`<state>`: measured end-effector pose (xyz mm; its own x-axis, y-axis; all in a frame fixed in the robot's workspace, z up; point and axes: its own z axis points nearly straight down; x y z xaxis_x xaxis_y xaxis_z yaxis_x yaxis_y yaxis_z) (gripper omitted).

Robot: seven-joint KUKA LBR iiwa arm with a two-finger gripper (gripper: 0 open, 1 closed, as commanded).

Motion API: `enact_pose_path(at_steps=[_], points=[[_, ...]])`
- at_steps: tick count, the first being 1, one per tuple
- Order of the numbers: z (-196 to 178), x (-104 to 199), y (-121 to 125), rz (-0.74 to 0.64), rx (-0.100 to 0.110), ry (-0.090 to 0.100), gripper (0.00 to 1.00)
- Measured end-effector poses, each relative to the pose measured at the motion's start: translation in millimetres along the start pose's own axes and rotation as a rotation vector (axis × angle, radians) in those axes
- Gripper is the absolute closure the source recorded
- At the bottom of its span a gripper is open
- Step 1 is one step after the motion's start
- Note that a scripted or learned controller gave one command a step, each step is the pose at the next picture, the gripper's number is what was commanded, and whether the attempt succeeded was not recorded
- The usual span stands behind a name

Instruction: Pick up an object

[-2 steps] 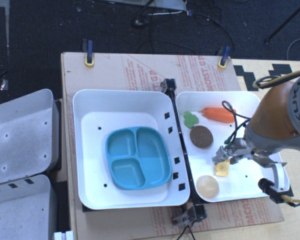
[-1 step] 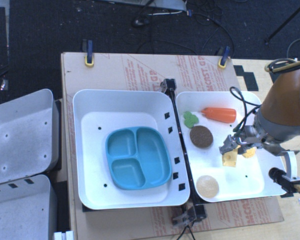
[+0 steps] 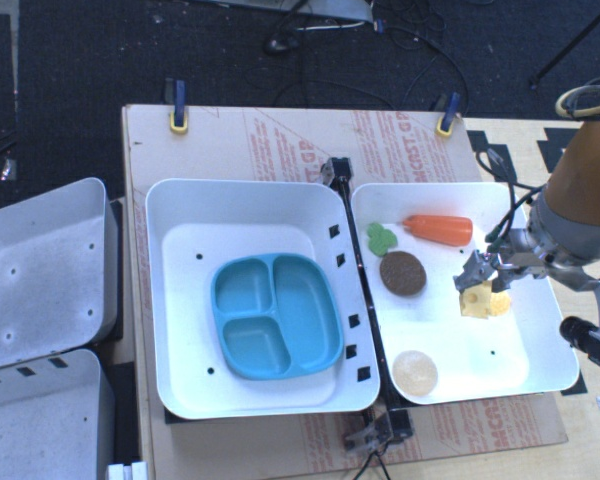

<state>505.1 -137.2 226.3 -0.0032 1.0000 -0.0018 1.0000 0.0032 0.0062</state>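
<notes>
Two white bins sit side by side on the bench (image 3: 240,133), and the right bin (image 3: 540,368) is the one that matters here. The arm (image 3: 580,198) comes in over its right wall, and the claw (image 3: 477,273) hangs low at the yellow block (image 3: 485,304), a cheese-like wedge lying right of the bin's middle. The claw sits at the block's upper left corner and looks to touch it, but whether the claw is apart, together or clamped on anything I cannot tell. Left of the block lies a brown round cookie (image 3: 403,273), with a small green piece (image 3: 382,237) just above it near the bin's left wall. An orange carrot (image 3: 440,229) lies toward the bin's far side. A pale round disc (image 3: 415,372) rests near the bin's near edge. The left bin (image 3: 170,268) holds a blue divided tray (image 3: 276,314)
</notes>
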Motion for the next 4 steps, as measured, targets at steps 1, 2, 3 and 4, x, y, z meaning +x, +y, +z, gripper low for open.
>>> enact_pose_path(at_steps=[1,2,3,4], points=[[-52.3,-0.3,1.9,0.0,0.0,0.0,1.0],[-44.3,57.8,17.7,-0.005,0.006,0.003,1.0],[-36.8,102.0,27.7,-0.004,0.007,0.003,1.0],[-33.5,148.1,25.0,-0.004,0.007,0.003,1.0]])
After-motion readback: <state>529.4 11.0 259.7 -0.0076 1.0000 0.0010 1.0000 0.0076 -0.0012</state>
